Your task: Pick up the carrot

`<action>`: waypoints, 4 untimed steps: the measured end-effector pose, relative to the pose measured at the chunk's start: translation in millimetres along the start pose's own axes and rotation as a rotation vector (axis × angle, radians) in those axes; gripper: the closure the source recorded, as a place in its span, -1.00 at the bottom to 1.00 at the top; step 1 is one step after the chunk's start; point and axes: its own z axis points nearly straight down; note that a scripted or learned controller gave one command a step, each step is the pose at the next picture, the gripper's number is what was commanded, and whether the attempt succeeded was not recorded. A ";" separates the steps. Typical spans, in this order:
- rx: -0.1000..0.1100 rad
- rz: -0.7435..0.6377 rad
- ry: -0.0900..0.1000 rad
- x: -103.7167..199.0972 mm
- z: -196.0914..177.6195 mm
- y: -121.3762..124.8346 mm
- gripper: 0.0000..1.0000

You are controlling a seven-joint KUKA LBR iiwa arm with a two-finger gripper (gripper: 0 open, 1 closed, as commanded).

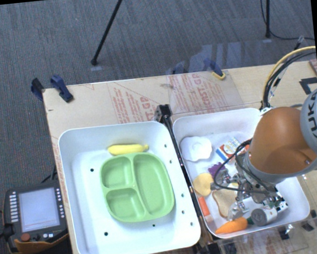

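Observation:
The carrot [231, 227], orange and short, lies along the front wall of the right bin [242, 115]. My gripper [244, 194] hangs below the orange band of the arm, over the middle of that bin. It is just above and slightly right of the carrot, over a tan flat item [223, 201]. Nothing orange shows at the gripper, and the wrist hides part of the bin's right half.
The right bin also holds a white lump [196, 147], a yellow round piece [202, 184], a thin orange stick [203, 206], a colourful packet [229, 146] and a grey cylinder [259, 216]. In the left bin [74, 161] are a green divided plate [137, 187] and a banana [128, 148].

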 end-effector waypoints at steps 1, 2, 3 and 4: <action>0.000 0.003 0.009 -3.4 1.7 0.6 -1.00; -0.001 0.142 0.013 -1.1 2.5 11.5 -1.00; 0.002 0.270 0.011 3.0 2.3 13.5 -1.00; 0.000 0.263 0.014 3.0 -6.4 15.8 1.00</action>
